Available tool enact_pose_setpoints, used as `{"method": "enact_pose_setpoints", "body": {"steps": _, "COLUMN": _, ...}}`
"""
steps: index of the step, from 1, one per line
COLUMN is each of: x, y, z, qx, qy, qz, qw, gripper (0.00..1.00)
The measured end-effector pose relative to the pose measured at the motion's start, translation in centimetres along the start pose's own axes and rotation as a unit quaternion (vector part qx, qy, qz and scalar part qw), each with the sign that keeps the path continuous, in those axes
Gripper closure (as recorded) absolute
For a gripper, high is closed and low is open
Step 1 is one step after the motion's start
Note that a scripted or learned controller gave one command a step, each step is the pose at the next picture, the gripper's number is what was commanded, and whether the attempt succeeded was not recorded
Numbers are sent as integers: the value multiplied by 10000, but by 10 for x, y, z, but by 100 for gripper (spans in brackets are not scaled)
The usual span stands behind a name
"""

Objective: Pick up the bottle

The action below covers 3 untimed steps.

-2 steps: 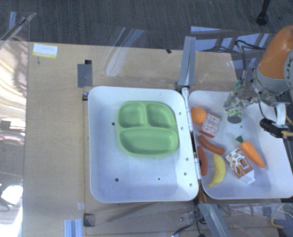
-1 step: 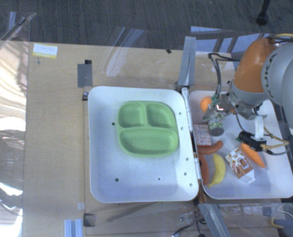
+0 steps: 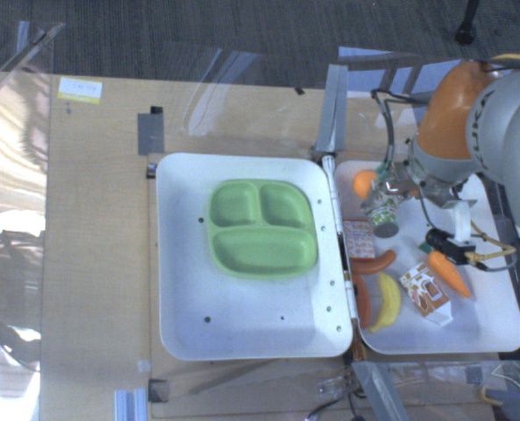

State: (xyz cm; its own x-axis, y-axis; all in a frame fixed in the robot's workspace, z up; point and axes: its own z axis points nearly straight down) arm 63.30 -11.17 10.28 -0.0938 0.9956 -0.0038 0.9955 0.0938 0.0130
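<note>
One small clear plastic bottle [image 3: 381, 210] with a grey cap lies upper left in the right white bin [image 3: 496, 336], between the gripper [image 3: 389, 189] fingers; light, slick, probably crushable, so best held mid-body.

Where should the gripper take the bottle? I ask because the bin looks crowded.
A guess: grip the bottle across its body, coming down from above. It seems to stand tilted near the right bin's back left corner, with an orange close behind and a sausage in front, so side approaches look cramped.
</note>
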Motion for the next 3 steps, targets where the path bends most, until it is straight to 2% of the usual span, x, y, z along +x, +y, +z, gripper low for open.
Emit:
{"method": "enact_pose_setpoints", "body": {"steps": 2, "x": 2, "y": 5, "z": -23, "qx": -63, "qy": -11, "qz": -38, "qw": 10000, "gripper": 100}}
{"method": "enact_pose_setpoints", "body": {"steps": 3, "x": -31, "y": 33, "z": 14, "qx": 109, "qy": 48, "qz": 185, "qw": 9998, "gripper": 100}}
